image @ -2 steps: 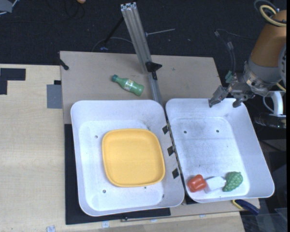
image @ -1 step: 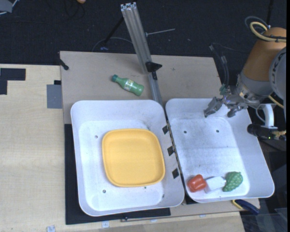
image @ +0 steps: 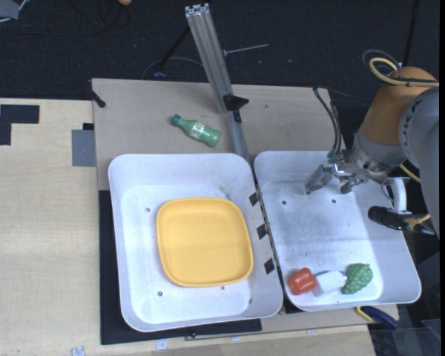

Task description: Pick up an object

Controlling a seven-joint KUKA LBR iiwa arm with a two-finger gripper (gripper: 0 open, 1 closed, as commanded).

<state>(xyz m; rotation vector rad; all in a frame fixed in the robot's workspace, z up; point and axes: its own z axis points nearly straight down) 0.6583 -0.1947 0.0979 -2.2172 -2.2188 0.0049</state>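
My gripper [image: 331, 185] hangs over the far part of the right bin [image: 319, 221], its two fingers spread open with nothing between them. Along that bin's near edge lie a red pepper-like object [image: 302, 280], a small white object [image: 330, 282] and a green bumpy object [image: 357, 277], side by side and well short of the gripper. A square yellow plate [image: 205, 240] lies flat in the left bin [image: 133, 176].
A small green bottle [image: 196, 130] lies on its side on the bench behind the left bin. A slanted aluminium post [image: 216, 58] rises from the gap behind the two bins. Black clips [image: 261, 231] join the bins' shared edge.
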